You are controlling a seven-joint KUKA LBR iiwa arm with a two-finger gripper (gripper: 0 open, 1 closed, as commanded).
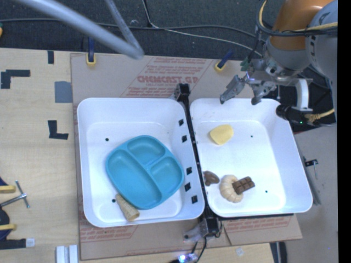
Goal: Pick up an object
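Objects sit waiting in two bins while the gripper (242, 90) hangs over the right bin's (285, 141) far edge, fingers spread, nothing between them. Right bin: one yellow piece (221, 134) near the far-left corner, three bits (230, 187) by the near edge. Left bin (90, 147): one blue tray (144, 171), one cork (126, 207). Cardboard (164, 73) lies underneath.

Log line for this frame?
tool open, empty | above right bin far edge | nearest: yellow piece | no pick yet
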